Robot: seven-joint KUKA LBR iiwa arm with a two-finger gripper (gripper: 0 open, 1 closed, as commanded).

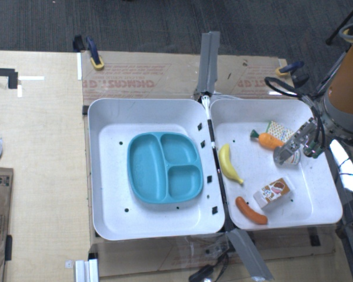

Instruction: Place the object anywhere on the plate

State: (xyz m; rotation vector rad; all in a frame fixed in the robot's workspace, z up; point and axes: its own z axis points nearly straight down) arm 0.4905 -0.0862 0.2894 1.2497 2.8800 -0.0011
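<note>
Glossy teal plate (165,167) — 3 compartments

Upside-down red print on the cardboard (129,81) possibly reads "GRIMM".

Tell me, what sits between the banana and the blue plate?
In the camera view, only the two bins' meeting white walls with their black clips lie between the banana and the blue plate, plus bare bin floor on each side.

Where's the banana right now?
The banana lies in the right bin, near its left wall, with the sausage below it and the carrot up-right.
</note>
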